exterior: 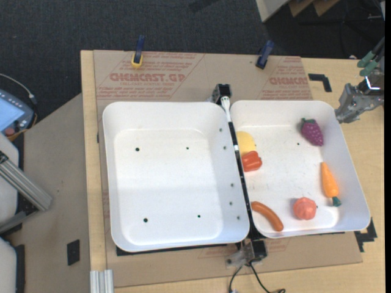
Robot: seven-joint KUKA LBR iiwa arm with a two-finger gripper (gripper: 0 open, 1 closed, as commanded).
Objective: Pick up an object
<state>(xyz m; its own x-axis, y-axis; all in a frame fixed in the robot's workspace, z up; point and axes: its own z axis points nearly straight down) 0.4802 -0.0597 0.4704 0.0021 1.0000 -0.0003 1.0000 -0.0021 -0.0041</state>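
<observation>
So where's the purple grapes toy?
The purple grapes lie in the right bin, near its far right corner, above the carrot.

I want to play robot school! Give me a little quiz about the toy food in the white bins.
1. True or false: the purple grapes lie in the left bin.
2. Which toy lies nearest the tool? A) sausage B) grapes C) red pepper
3. Fill in: the carrot lies along the right bin's ____ wall.

Key: 1 false, they lie in the right bin. 2 B. 3 right.
</observation>
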